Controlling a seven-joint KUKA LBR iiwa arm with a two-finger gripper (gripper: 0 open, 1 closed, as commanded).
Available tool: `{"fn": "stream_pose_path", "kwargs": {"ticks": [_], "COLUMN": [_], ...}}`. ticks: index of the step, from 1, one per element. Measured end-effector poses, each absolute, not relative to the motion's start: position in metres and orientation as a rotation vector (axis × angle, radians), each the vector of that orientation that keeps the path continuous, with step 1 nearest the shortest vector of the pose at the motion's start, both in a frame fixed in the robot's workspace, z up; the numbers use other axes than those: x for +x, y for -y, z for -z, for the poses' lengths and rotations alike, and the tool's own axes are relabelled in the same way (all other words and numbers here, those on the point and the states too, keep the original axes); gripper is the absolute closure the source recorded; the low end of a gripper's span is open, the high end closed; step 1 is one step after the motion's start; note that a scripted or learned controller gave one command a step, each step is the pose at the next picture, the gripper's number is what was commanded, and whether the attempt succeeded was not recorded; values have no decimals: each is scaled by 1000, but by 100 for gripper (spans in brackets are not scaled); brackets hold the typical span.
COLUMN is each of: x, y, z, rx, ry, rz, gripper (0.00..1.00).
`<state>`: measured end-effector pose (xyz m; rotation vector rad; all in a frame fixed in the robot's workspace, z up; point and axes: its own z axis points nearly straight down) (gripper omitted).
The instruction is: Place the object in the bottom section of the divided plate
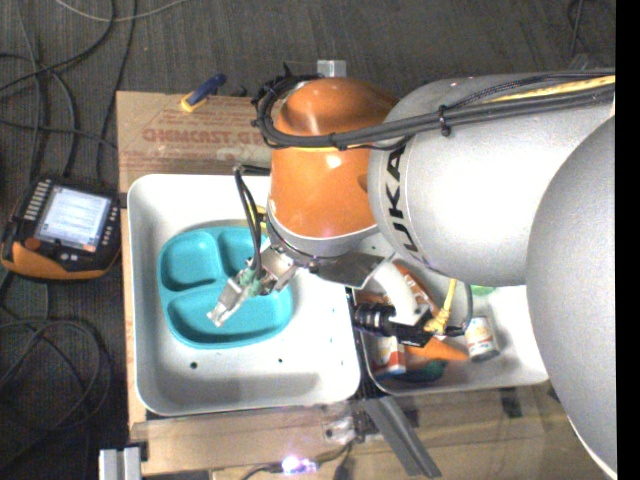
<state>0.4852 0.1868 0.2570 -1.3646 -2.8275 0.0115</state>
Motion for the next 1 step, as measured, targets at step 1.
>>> {"fn": "stream_pose_path", "kwargs": {"ticks": [1], "x": [486], "y": [-213], "z": [-343], "rx": [-1207], "ry": [2899], "rz": [-9], "gripper": [0]}}
